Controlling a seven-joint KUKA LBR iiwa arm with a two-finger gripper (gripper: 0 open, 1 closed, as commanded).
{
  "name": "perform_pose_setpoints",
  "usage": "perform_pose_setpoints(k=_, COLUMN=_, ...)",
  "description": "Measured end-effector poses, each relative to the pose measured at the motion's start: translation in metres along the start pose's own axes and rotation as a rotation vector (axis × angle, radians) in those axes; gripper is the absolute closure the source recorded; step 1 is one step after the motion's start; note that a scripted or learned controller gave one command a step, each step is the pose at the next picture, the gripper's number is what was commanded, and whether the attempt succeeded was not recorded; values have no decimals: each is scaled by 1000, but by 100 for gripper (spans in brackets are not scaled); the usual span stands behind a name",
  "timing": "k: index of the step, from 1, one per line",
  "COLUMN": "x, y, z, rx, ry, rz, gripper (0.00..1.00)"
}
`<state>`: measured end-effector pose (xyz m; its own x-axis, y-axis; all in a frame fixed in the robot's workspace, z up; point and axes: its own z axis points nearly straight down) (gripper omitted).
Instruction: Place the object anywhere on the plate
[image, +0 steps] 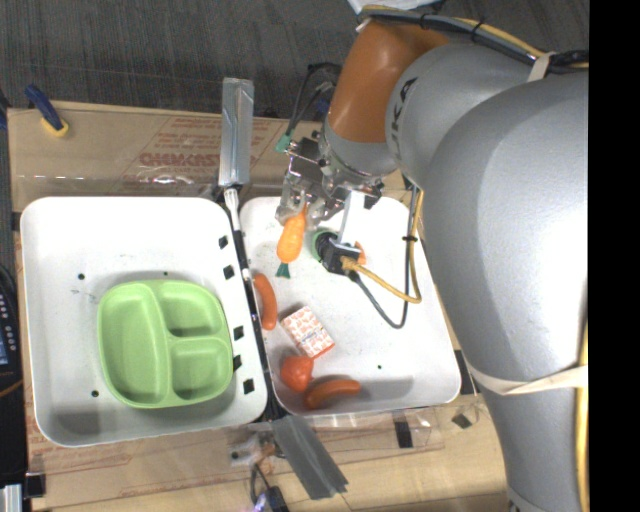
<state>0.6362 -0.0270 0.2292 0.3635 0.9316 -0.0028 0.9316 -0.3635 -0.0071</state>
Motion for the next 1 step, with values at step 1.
perform_pose_setpoints(k=1, x=50, y=-49, z=41, rx=0, ry=-1, rz=-152, gripper=100)
